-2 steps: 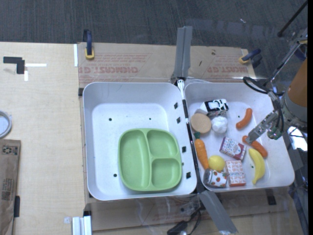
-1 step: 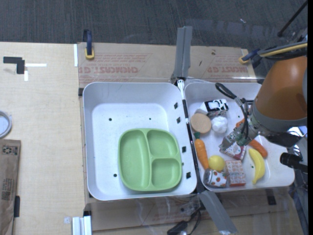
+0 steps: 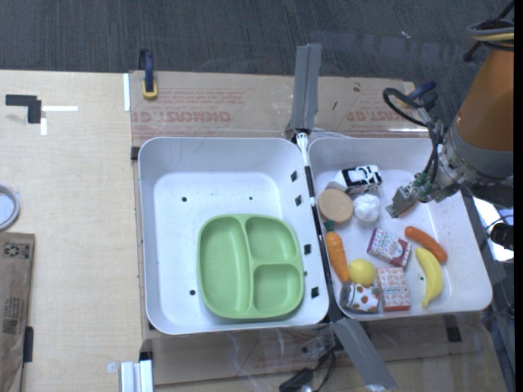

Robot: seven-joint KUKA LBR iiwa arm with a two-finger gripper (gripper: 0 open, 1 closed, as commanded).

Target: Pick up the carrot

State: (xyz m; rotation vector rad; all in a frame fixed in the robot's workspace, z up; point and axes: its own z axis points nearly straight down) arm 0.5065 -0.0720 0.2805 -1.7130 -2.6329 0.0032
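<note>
**Q:** One carrot [image 3: 335, 255] is what you're after, right? Where's it sitting?

**A:** Yep. You'll find it in the right bin [image 3: 482, 288], tight against that bin's left wall, lying lengthwise with the fat end up toward the back. Just above it is a round tan disc thing, looks like a cookie [image 3: 335, 205]. Right of the carrot's lower end sits a lemon [image 3: 361, 271], near it but I can't tell if they touch.

**Q:** What else is crowding you in there?

**A:** A small round tin [image 3: 359, 298] below the lemon, two little red-and-white cartons [image 3: 389, 247] to the right, one above the other. Then a banana [image 3: 430, 276] by the right wall with an orange sausage-shaped piece [image 3: 426, 244] just above it. Don't mix that one up with your carrot. Toward the back there's a white ball [image 3: 367, 208] beside the cookie and a black-and-white toy car [image 3: 360, 176] above that.

**Q:** And your claw?

**A:** The gripper [image 3: 403, 202] hangs over the right bin's back half, right of the white ball and well apart from the carrot. Nothing between its fingers that you can see. How far open it is, honestly can't tell from this angle.

**Q:** Left bin?

**A:** The left bin [image 3: 163, 178] has a green divided plate [image 3: 249, 265] toward its front.
</note>
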